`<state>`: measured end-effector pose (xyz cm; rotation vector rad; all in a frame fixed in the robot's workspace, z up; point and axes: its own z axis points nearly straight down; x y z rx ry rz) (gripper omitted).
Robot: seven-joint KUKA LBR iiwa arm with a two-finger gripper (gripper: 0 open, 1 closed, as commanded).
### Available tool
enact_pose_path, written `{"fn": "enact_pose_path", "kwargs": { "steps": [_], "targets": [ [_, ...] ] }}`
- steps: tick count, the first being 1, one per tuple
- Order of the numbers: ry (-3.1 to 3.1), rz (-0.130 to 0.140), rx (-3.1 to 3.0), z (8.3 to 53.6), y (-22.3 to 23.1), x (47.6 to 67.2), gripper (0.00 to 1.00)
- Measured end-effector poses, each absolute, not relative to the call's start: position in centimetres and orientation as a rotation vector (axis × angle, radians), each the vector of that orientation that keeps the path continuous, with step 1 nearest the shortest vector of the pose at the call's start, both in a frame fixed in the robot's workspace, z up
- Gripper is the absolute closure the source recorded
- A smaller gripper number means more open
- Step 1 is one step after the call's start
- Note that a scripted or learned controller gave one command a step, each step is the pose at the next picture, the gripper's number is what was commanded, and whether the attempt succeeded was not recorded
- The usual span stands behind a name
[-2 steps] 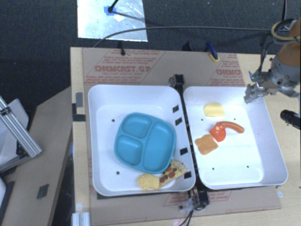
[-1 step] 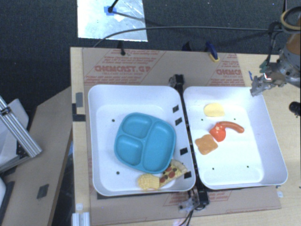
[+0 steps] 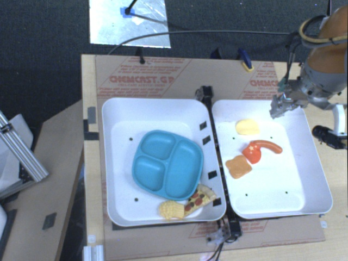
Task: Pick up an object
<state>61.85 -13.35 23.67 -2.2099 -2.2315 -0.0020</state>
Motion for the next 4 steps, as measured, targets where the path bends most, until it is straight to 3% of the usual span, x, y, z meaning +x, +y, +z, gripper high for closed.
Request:
{"fn": "enact_pose_path", "kwargs": {
  "steps": [4],
  "targets": [
    [-2.233, -0.004, -2.208, 23.4, 8.1, 56.4, 1.00]
  ]
}}
